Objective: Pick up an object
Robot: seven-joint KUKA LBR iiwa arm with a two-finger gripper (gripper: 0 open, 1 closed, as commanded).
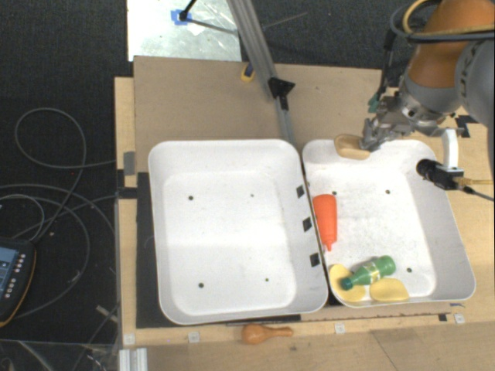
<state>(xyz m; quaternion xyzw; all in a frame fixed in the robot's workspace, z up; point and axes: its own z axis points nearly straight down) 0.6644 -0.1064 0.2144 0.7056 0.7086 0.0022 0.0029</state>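
In the right bin (433,230), an orange carrot (326,219) lies against the left wall. A green bottle (369,272) rests at the front on two yellow pieces (388,290). A flat tan object (352,147) sits on the bin's back rim. My gripper (377,134) hangs over the back edge, just right of the tan object and close above it. Nothing shows as lifted.
The left bin (166,207) sits beside the right one, joined by black clips (306,224). A tan pear-shaped toy (265,332) lies on the bench in front of the bins. A grey pole (259,45) slants across the back. Cables lie on the floor at left.
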